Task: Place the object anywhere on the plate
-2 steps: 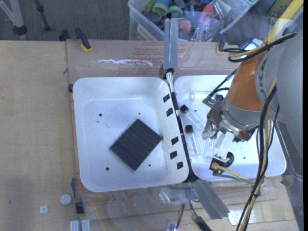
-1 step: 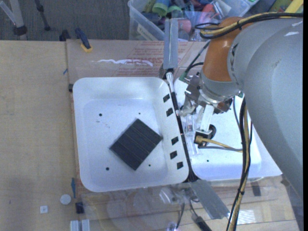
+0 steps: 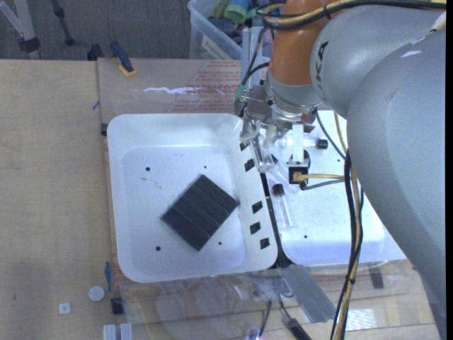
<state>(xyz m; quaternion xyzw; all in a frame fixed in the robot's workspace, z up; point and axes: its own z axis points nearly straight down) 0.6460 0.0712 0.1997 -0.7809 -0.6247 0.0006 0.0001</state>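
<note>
The plate [image 3: 199,211] is a dark grey ribbed square lying flat in the left bin [image 3: 141,140], turned like a diamond. My gripper [image 3: 269,163] hangs under the orange-banded wrist, over the ridge where the two bins meet, up and to the right of the plate. A small dark piece [image 3: 277,188] lies in the right bin [image 3: 325,225] just below the gripper. Whether the gripper touches it is unclear. Another small dark bit [image 3: 322,144] sits further right, partly hidden by the arm.
The big grey arm [image 3: 382,98] covers most of the right bin. A yellow cable [image 3: 325,178] runs from the wrist. A clear tub of coloured toys [image 3: 241,9] stands behind the bins. Black markers [image 3: 256,206] dot the left bin's right rim.
</note>
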